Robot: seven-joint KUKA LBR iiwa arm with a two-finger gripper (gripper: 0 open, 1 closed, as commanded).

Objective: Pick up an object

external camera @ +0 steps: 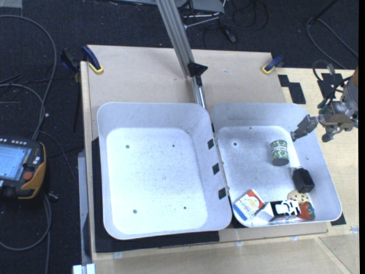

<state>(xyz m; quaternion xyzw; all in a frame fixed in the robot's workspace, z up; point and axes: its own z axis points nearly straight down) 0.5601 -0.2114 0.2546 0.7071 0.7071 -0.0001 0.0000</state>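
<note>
- The gripper [317, 129] hovers at the right edge of the frame, over the upper right rim of the right bin [251, 116]; its two fingers stand spread apart with nothing between them.
- In that bin, a small green can [279, 152] lies left of the gripper, apart from it.
- A black block [303, 180] sits below the can.
- A red-and-blue packet [249, 205] and other small items crowd the bin's lower right corner.
- The left bin [154, 167] sits beside it on the worktop [142, 76].
</note>
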